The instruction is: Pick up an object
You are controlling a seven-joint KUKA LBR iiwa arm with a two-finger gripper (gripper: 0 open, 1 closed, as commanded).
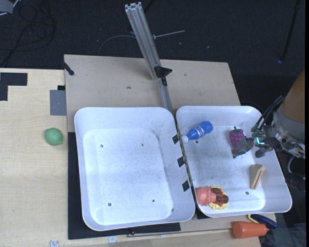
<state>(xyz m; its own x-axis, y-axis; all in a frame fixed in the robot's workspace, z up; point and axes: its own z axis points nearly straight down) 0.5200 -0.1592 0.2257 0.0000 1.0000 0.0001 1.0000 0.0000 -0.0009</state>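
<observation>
From the camera above, looking down at a slant, you see the gripper (245, 148) at the right side of the frame, over the right bin (275, 202); the grey arm (293, 122) comes in from the right edge. The dark fingers (240, 149) reach toward the left, and I cannot tell if they are wide or narrow, because they look like one dark lump from here; so do not count on a grip yet.

The closest thing to pick up is the purple toy (237, 136), which looks like a small bunch of grapes; it sits in the upper right part of the right bin, just above the fingers and touching them or almost touching. It looks to be beside the fingers, not between them.

To do this step well, I think you should get the purple toy right in the gap between the fingers before you close; go slow, go straight down, and do not push it sideways, since it may roll away. Lift only when you see it held on both sides.

Other things share the right bin: a blue bottle (199, 130) to the upper left, a tan wedge (256, 176) below the fingers, and a red and yellow toy (212, 196) at the bottom. The left bin (87, 122) sits next to it on the desk (20, 148), where a green ball (53, 136) rests at the far left.
</observation>
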